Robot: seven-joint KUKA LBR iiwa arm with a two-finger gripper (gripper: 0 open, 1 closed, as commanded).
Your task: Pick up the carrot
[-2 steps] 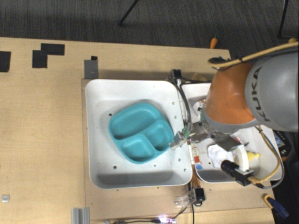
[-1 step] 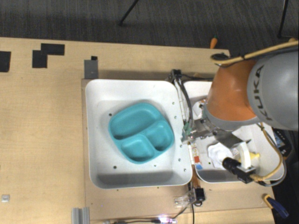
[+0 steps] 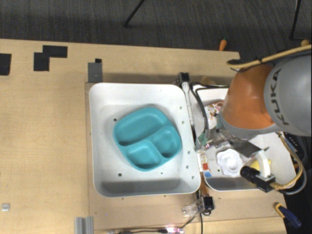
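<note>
The grey arm point(image 3: 287, 94), with its orange band point(image 3: 246, 99), rises closest to the lens and reaches in from the right, hanging over the right bin point(image 3: 234, 185) and covering most of it. Below the wrist the gripper point(image 3: 210, 141) sits low by that bin's left wall, largely hidden by the arm; whether it is wide, narrow or holding anything cannot be told. Where the carrot lies cannot be told either, since so much of the right bin is covered. A few small coloured scraps point(image 3: 213, 111) show along the bin's left side, too small to name. The left bin point(image 3: 102, 145) holds a teal divided plate point(image 3: 146, 138), lying at a tilt near its middle. Both bins rest side by side on the pale wooden surface point(image 3: 44, 145)
</note>
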